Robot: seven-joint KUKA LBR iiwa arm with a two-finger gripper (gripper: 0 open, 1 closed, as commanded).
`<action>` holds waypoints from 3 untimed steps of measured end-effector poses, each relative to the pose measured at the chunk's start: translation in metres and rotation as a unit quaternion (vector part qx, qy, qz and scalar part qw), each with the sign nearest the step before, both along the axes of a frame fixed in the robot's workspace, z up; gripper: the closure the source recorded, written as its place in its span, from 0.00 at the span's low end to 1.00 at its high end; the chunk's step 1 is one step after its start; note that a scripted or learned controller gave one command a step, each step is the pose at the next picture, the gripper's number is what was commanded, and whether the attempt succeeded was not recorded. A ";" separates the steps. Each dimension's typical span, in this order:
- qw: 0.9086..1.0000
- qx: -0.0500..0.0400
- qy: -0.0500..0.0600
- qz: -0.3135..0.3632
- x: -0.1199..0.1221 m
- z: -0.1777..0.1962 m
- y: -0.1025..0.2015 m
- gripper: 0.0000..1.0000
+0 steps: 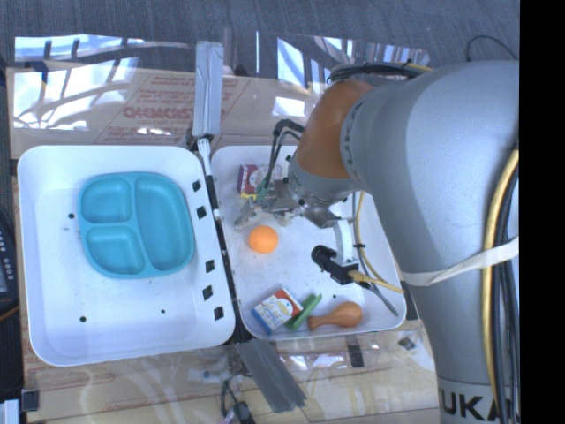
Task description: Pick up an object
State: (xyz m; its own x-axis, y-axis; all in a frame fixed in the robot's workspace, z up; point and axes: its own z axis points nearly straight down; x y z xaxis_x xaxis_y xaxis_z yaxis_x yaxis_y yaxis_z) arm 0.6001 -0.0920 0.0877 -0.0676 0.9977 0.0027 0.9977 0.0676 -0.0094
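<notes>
My gripper reaches down into the right bin, its fingertips just above an orange ball. Nothing shows between the fingers. A red and white box lies at the bin's far left corner, close behind the gripper. Near the front edge lie a small colourful box, a green stick and a tan drumstick-shaped toy.
The left bin holds a turquoise divided plate. A black divider with clips runs between the bins. The arm's grey body covers the right bin's right side. Cardboard lies behind the bins.
</notes>
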 end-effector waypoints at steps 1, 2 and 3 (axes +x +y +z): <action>0.999 -0.001 -0.001 -0.045 -0.049 0.001 -0.001 0.00; 1.000 -0.001 -0.002 0.007 0.007 0.001 -0.030 0.00; 0.999 0.000 0.001 0.037 0.055 -0.001 -0.023 0.00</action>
